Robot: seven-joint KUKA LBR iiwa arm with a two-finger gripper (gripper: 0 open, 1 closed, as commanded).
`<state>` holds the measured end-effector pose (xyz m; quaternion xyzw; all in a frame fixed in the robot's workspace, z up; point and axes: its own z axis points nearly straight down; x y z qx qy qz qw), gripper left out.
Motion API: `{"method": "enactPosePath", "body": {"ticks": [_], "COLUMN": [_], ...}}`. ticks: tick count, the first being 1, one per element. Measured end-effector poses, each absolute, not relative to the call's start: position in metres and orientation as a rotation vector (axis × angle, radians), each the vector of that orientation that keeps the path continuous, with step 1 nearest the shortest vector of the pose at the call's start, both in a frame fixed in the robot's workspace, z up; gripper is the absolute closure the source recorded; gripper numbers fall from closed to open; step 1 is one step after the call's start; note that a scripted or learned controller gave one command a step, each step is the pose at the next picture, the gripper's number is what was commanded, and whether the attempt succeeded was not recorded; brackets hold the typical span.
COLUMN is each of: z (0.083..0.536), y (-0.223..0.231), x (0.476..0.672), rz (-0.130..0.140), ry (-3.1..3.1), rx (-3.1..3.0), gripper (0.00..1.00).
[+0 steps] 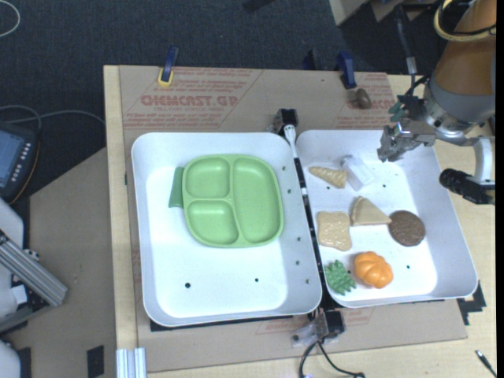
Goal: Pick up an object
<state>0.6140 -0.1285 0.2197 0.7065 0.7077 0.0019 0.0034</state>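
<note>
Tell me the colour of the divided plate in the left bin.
Light green; the divided plate shows plainly in the camera view.

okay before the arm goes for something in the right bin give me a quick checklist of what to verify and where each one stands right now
1. Gripper is over the right bin: ok, it hangs above the bin's far right corner.
2. Nothing is held yet: cannot tell, the tip is too small and dark to read.
3. Targets are in view: ok, the orange pumpkin, the brown round cookie and the tan cracker lie uncovered.
4. Room around a target: not ok for the pumpkin, a green leafy piece sits right beside it; ok for the cookie's right side.
5. Left bin's green divided plate is out of the path: ok.
</note>
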Motion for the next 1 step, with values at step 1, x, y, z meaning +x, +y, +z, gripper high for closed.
{"method": "enactPosePath", "body": {"ticks": [1], "z": [0.2126], "y": [-0.0931], "x": [0.5755], "rz": [-0.003], "ry": [2.228], "rx": [2.222], "gripper": [1.00]}}
